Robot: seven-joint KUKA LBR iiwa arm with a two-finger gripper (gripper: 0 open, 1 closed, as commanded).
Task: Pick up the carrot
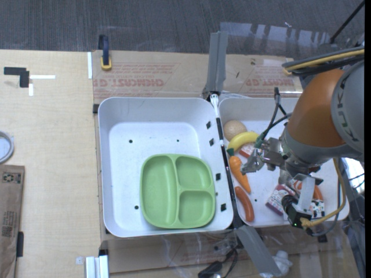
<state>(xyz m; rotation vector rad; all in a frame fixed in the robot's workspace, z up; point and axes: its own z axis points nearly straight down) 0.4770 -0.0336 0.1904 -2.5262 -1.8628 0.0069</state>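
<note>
The carrot (239,173) is orange with a small green top and lies slanted along the left wall of the right bin (264,104). My gripper (255,158) hangs just to the carrot's right, close above its upper half, below the grey arm with the orange band (316,112). The frame shows nothing held between the jaws.
Around the carrot lie a yellow banana (244,139), a beige round item (234,127), a red item (248,150), an orange-red sausage (246,204) and a small packet (276,198). The left bin (116,155) holds a green divided plate (152,213).
</note>
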